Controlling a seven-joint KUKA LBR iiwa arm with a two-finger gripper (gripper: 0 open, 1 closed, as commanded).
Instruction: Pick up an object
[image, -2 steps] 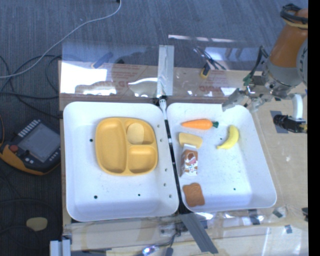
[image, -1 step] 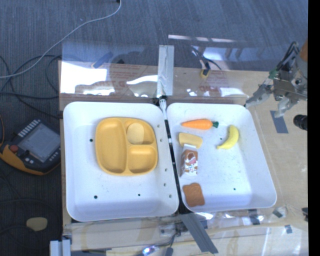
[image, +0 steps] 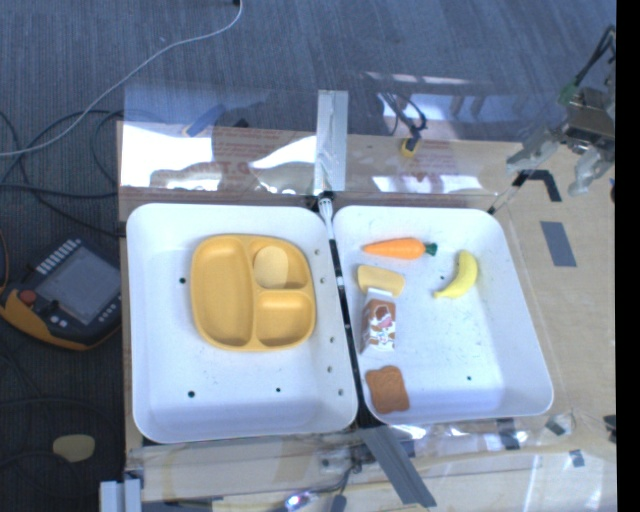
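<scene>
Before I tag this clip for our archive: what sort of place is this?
Probably a robotics lab bench: two white bins with toy food like a carrot and banana, a yellow tray, and a teach pendant on carpet.

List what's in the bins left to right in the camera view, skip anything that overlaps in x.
yellow divided tray in the left bin → carrot → banana, both in the right bin. The cheese wedge, wrapped snack and toast stack up under the carrot's span, so they are left out.
</scene>
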